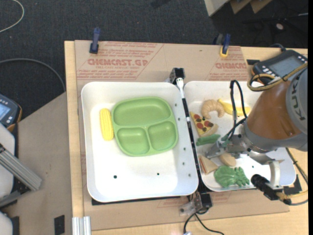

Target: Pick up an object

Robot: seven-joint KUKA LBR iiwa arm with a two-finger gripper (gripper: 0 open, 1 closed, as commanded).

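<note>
My pincer (218,150) hangs low in the right bin (288,177), lower right of frame; its spread I cannot tell.

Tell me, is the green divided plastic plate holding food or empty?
Empty. All three compartments of the green divided plastic plate show bare green; the yellow toy corn cob lies beside it.

Left bin (98,170): green divided plate (145,126) lying flat, yellow corn cob (105,123) lying just beside its left edge. Right bin (195,94): croissant (213,107), pizza slice (204,124), banana (230,106), green leaf (232,176) lying about; arm's tool (221,150) hovering low among them, near the bin's left wall.
</note>
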